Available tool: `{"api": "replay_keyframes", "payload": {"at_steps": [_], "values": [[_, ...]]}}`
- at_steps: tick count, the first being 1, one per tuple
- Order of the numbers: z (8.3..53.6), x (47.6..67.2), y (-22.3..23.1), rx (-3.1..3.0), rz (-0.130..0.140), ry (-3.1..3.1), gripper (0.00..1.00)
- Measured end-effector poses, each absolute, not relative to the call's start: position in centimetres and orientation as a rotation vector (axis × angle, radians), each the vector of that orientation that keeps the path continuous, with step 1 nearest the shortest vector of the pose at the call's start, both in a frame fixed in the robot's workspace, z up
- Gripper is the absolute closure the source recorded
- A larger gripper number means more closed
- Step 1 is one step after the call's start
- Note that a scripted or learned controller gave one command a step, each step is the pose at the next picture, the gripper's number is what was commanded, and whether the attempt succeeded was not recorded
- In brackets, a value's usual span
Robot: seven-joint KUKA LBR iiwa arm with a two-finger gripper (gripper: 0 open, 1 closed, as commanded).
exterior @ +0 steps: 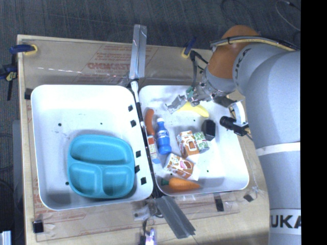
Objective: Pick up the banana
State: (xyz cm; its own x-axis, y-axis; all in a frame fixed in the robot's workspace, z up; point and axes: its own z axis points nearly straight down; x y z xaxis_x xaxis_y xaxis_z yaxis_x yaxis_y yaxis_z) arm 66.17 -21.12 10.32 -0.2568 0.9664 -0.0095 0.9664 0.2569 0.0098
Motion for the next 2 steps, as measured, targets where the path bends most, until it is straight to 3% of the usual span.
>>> {"api": "replay_keyframes", "payload": {"at_steps": [2], "values": [[10.34, 66.02, -21.14, 1.810, 0.002, 2.551, 0.00]]}}
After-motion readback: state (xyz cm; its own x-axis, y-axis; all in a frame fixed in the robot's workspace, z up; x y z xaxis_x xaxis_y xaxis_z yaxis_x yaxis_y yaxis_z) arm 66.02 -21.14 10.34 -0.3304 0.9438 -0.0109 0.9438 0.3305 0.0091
